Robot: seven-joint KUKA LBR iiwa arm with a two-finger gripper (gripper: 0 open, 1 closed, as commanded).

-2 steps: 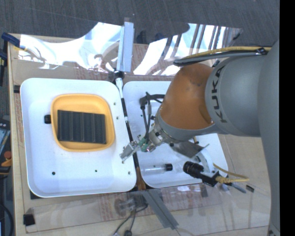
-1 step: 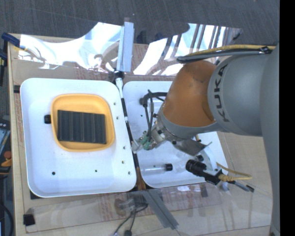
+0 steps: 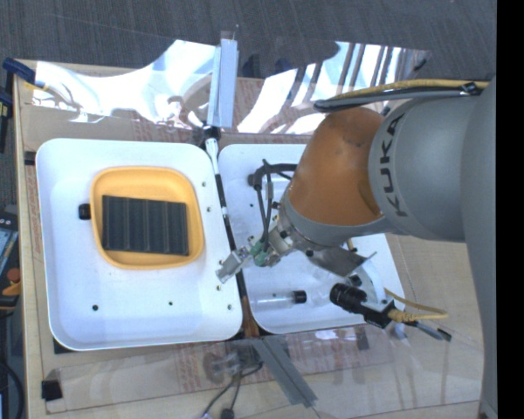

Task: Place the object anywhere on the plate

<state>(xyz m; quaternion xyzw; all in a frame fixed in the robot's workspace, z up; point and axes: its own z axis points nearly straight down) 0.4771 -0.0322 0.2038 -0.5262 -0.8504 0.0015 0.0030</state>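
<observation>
Yellow plate (image 3: 148, 221) sits in the bin left of me; my gripper (image 3: 231, 267) hangs over the divider, grip unreadable, syringe (image 3: 282, 298) lying just right of it, so I'd descend squarely before closing.

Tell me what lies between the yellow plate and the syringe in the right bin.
In the camera view, between the yellow plate and the syringe lie bare white bin floor and the bins' adjoining rims.

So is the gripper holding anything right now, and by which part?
Cannot be told: the gripper sits at the right bin's left edge, too small to read.
</observation>
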